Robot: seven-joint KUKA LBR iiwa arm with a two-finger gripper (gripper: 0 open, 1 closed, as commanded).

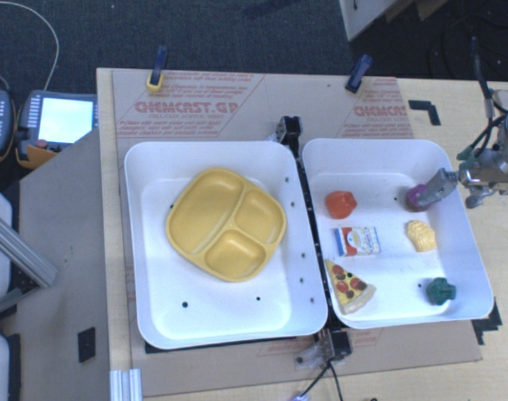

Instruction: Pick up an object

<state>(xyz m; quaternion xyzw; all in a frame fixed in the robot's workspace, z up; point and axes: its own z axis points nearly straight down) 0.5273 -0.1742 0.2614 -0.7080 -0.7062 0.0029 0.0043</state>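
The right bin (388, 153) holds several small objects. These are a red round toy (341, 204), a small white carton with blue and red print (357, 241), a yellow lumpy piece (420, 235), a pizza slice (349, 286), a green piece (440, 291) and a purple piece (418, 196). My gripper (440, 185) reaches in from the right over the bin's right rim. Its grey tip is right beside the purple piece and seems to touch it. Whether it holds the piece is unclear.
A yellow divided plate (227, 223) lies in the left bin (154, 249). A black clamp (289, 128) sits at the far end of the ridge between the bins. Blue clips (358, 73) hold the cardboard sheet behind them.
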